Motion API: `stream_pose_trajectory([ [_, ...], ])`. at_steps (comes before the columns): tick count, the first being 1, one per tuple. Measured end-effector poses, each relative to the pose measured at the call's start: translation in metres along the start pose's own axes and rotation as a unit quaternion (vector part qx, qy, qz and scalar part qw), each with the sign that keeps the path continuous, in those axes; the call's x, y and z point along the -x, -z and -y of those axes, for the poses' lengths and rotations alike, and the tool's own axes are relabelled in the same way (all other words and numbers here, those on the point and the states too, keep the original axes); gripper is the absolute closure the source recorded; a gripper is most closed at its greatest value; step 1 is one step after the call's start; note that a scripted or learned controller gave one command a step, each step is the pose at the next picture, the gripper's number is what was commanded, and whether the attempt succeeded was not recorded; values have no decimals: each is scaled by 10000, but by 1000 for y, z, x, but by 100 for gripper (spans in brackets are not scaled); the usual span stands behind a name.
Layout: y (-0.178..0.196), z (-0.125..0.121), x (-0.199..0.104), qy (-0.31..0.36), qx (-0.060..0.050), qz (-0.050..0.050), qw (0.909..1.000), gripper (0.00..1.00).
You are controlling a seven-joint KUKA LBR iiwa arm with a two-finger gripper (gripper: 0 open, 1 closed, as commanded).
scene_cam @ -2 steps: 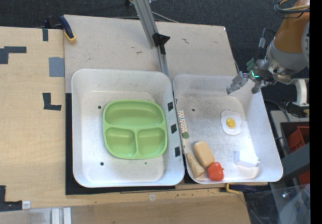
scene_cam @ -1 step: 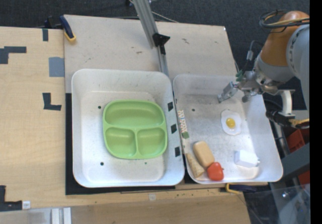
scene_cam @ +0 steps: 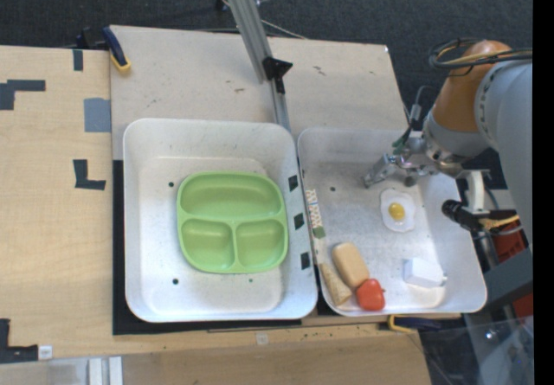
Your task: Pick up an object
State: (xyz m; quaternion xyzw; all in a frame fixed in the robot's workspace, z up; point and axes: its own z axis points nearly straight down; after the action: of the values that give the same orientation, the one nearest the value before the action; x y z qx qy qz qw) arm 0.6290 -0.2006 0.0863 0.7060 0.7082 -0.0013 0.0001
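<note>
End effector (scene_cam: 387, 169): poised low in right bin (scene_cam: 346, 145), nothing held; finger spread cannot be told.
Nearest target: fried egg (scene_cam: 397, 212), just beside.
Advice: should be centred over egg before descent.

No text, number or brand can be made out. A narrow printed strip (scene_cam: 313, 215) lies on the rim between the two bins, just right of the green tray (scene_cam: 232, 221), but its marks are too small to read.

Tray (scene_cam: 232, 221) in left bin (scene_cam: 138, 202); egg (scene_cam: 396, 212) in right bin (scene_cam: 342, 150).
</note>
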Motion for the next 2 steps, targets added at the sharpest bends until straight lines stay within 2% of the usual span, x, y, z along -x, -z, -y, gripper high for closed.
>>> stream_pose_trajectory([
  [1,12,0,0,5,1,1,10000,100],
  [2,55,-2,-3,-8,24,-5,10000,100],
])
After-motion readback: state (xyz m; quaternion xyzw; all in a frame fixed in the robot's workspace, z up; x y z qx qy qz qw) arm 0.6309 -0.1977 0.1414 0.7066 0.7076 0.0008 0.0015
